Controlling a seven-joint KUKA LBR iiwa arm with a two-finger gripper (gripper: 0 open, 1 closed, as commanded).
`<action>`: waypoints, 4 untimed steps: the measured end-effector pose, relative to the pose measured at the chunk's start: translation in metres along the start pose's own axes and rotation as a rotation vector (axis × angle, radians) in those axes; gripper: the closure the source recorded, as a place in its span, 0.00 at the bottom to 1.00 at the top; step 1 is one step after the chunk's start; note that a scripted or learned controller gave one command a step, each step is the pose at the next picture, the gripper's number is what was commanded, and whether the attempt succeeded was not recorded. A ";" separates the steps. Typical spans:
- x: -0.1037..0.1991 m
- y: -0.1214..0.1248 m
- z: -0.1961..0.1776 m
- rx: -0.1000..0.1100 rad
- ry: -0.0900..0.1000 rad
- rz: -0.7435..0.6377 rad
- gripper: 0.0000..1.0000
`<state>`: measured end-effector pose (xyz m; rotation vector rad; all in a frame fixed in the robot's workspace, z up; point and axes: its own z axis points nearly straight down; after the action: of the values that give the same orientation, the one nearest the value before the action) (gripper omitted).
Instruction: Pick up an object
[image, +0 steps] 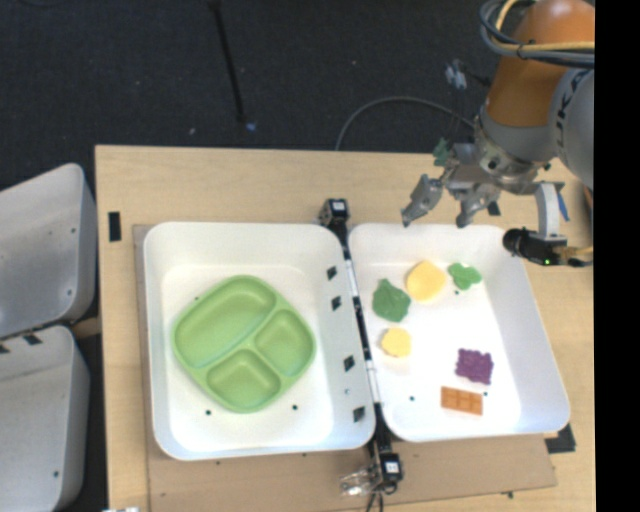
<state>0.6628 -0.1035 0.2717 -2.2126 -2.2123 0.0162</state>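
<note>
The grey two-finger gripper (443, 207) hangs above the far rim of the right shallow white bin (530, 330), fingers spread apart, holding and touching nothing.

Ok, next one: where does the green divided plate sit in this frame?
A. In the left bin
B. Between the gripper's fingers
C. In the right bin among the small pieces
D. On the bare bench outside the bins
A. The green divided plate lies flat on the floor of the left bin, while the small pieces, such as the purple block, are in the right bin.
</note>
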 end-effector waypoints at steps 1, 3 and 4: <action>0.000 0.001 -0.007 -0.011 0.000 -0.002 0.00; -0.005 0.004 0.100 -0.006 -0.003 0.001 0.00; -0.010 -0.004 0.151 -0.007 -0.003 0.001 0.00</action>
<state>0.6560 -0.1135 0.1209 -2.2187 -2.2161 0.0114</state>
